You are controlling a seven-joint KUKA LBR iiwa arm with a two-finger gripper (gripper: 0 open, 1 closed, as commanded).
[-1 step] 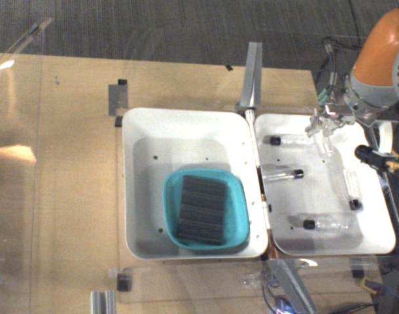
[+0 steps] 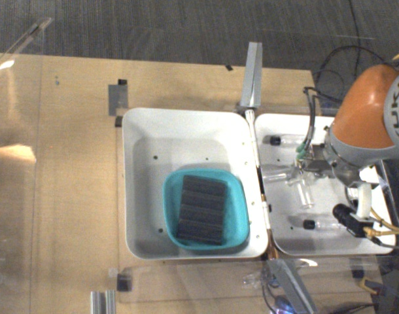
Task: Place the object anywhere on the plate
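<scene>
A dark grey ridged block (image 2: 201,209) lies flat on the teal plate (image 2: 171,190), which sits in the front half of the left white bin (image 2: 139,169). My gripper (image 2: 288,187) hangs over the middle of the right white bin (image 2: 320,242), just past the divider between the bins and well apart from the block. Its clear fingers (image 2: 305,195) are spread open with nothing between them. The grey and orange arm (image 2: 369,120) reaches in from the right.
Two small dark-tipped clear pieces (image 2: 273,139) (image 2: 309,224) lie on the right bin's floor. Cables (image 2: 356,221) hang off the wrist at the right. A metal bracket (image 2: 252,77) stands behind the bins. Bare wooden bench (image 2: 55,175) spreads to the left.
</scene>
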